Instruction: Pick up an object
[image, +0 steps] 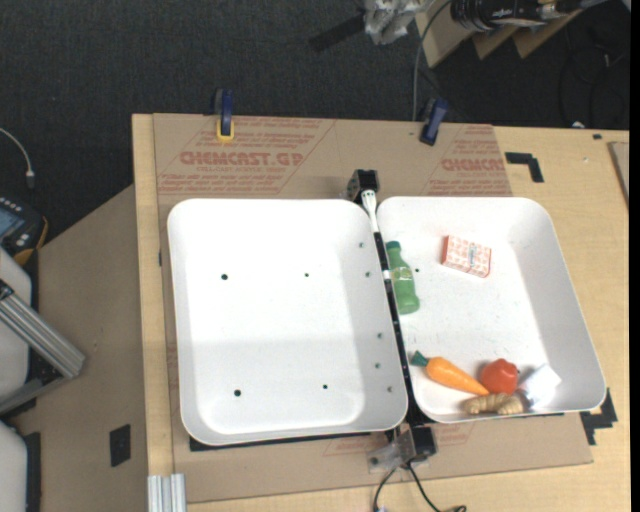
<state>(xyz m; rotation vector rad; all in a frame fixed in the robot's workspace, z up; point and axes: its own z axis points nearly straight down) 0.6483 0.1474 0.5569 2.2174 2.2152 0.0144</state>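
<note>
camera view, leftmost: left bin (280, 320) bare white, seated on a cardboard sheet (300, 150) pinned by a blue clamp (225, 115), presumably so nothing slides under a push. further along and high beyond the bins, blurred grey gripper (385, 20), well apart from every object; cannot tell whether spread or pressed together. right bin (530, 310) carrying all candidates: green bottle (402, 280) lying along the left wall, red-and-white box (467, 257) alone on open floor and so probably easiest to straddle, then carrot (450, 375), tan root (495, 404) and red tomato (501, 376) crowded at the near edge.
</note>
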